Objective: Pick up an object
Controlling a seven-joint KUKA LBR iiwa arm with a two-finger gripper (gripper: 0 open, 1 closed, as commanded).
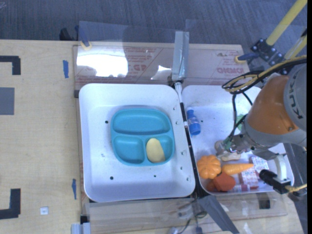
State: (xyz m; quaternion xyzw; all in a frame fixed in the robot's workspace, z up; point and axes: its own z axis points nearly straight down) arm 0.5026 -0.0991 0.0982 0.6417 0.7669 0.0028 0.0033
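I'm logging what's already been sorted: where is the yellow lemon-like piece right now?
The yellow piece lies in the lower right compartment of the blue divided tray, inside the left bin.

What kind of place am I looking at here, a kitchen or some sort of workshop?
Most likely a robotics lab bench, not a kitchen: a grey-and-orange robot arm reaches over two white bins, the food looks like plastic toys, and blue tape marks dot the wooden bench.

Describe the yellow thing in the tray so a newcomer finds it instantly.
Start at the left white bin, which holds a turquoise divided plastic tray. In its lower right compartment lies a pale yellow egg-shaped object, alone in the tray, its other compartments bare.
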